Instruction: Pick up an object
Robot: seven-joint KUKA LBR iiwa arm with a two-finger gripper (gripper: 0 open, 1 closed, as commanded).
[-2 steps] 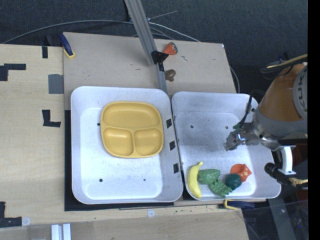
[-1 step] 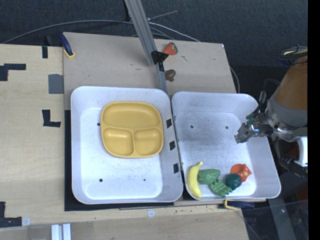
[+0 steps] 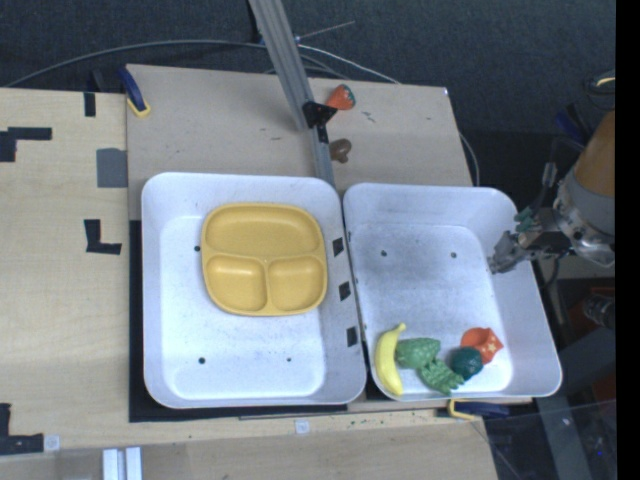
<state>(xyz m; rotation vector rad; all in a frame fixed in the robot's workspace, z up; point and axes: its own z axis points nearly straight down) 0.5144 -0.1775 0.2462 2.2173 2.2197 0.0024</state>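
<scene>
Along the near wall of the right bin (image 3: 420,203) lie a yellow banana (image 3: 388,361), a green leafy toy (image 3: 424,360), a dark teal round piece (image 3: 465,362) and an orange-red toy (image 3: 482,342). My gripper (image 3: 506,250) hangs over the bin's right rim, well above and behind these objects. Nothing shows between its fingers.
The left bin (image 3: 170,298) holds a yellow divided plate (image 3: 265,258). A grey pole (image 3: 283,43) rises behind the bins, with a small orange object (image 3: 342,96) and a brown one (image 3: 340,150) on the bench near it. The right bin's middle floor is bare.
</scene>
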